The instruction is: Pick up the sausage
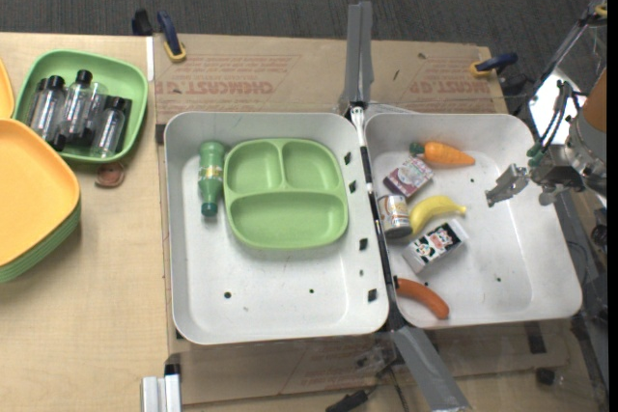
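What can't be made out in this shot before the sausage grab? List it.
- Gripper, camera view: too small and blurred to judge its finger state.
- Arm: cut off by the right edge.
- Can and cartons: labels too small to read.
- Sausage: its left end sits against the bin wall.

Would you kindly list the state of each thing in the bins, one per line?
sausage: lying at the right bin's front left corner, untouched
hand: over the right bin's right side, holding nothing
banana: lying flat
carrot: lying flat
can: on its side
green bottle: lying beside the green tray
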